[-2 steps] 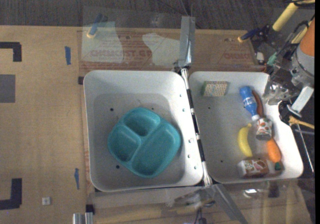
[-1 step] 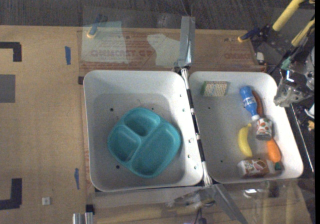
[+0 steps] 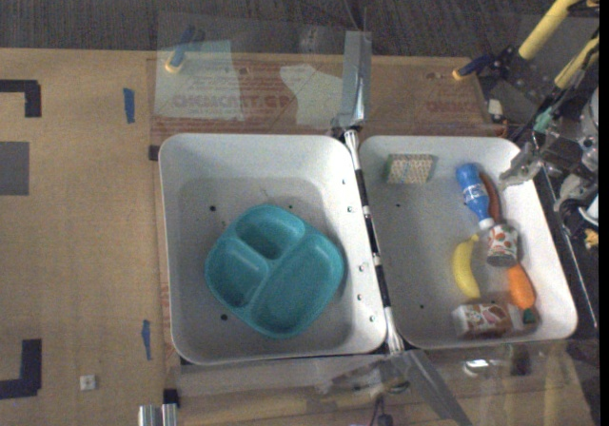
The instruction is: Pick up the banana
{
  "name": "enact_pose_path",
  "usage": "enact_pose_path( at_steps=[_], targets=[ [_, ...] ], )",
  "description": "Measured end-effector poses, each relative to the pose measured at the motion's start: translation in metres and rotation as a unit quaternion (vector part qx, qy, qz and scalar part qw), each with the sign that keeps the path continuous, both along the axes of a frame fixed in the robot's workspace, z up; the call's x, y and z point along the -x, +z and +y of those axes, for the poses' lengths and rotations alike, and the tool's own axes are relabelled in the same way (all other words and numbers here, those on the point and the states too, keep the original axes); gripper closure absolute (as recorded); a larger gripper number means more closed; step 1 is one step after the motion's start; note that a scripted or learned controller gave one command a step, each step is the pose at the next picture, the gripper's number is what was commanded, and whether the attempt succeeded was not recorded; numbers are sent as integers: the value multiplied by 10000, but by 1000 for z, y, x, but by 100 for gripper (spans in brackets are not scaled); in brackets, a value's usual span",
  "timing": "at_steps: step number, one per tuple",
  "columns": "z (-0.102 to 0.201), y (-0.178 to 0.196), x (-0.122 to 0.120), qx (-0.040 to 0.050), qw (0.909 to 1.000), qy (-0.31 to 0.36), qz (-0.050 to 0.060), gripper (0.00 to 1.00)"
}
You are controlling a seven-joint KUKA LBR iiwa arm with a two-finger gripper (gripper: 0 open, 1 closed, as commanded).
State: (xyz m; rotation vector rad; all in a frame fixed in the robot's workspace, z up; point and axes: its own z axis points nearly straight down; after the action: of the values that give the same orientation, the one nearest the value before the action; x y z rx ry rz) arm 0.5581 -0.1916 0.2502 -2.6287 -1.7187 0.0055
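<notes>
While banana [image 3: 464,267] lies untouched in right bin [image 3: 419,315], between small can [image 3: 502,244] and carrot [image 3: 520,287]: approach step. Tool [image 3: 521,165] near bin's right rim; finger state cannot be told. Next: centre above banana, descend clear of can.

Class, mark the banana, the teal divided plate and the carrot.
banana [image 3: 464,267], camera view, middle of its yellow body.
teal divided plate [image 3: 309,274], camera view, largest compartment.
carrot [image 3: 520,288], camera view, orange middle.
</notes>
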Motion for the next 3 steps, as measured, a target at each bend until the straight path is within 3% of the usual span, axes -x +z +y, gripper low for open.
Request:
enact_pose_path(
  at_steps=[1,2,3],
  targets=[
    [-3,-118,45,-14,10000,76,8,0],
    [34,-163,55,7,9961,880,-49,0],
    [33,-154,54,7,9962,868,-64,100]
  ],
)
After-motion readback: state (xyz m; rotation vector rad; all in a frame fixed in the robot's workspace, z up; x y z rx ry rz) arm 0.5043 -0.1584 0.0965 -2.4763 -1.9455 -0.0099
